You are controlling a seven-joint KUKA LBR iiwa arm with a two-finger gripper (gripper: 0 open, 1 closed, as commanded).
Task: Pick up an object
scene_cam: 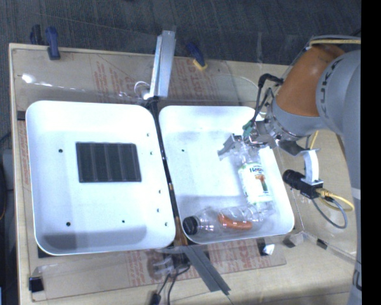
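The bottle (254,182) lies in the right bin (197,170) along its right wall, long axis running roughly 12 to 6 (cap end up, I judge). The gripper (236,143) sits just at its 11 o'clock, near the cap end. Whether its fingers are spread or closed I cannot tell; a second bottle (225,221) lies at 6.

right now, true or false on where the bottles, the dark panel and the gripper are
1. Both clear plastic bottles lie in the right bin. True: the white-labelled bottle and the black-capped bottle are there.
2. The dark ribbed panel lies in the right bin. False: it is in the left bin.
3. The gripper is over the right bin, by the top of the white-labelled bottle. True.
4. The black-capped bottle stands upright. False: it lies on its side along the near wall.
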